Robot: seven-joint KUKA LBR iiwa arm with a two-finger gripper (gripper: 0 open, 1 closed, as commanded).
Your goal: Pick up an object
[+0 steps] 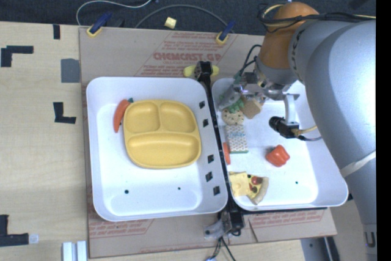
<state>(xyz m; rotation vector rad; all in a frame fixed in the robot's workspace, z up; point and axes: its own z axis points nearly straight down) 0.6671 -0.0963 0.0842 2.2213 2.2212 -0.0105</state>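
Grey claw (pixel 243 96) low over right bin (pixel 305 189) by cookie (pixel 233 115); open/shut state unclear. Centre over one item, descend straight, avoid divider.

My one camera sits fixed above the counter (pixel 36 131), looking down at a slant. Both white bins (pixel 104 192) fill mid-frame; my arm (pixel 342 82) enters from the right.

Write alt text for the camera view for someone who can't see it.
A grey robot arm reaches from the right over the right bin, its gripper low near a tan block at the bin's far left. That bin also holds a red pepper and a pizza slice. The left bin holds a yellow tray and a carrot.
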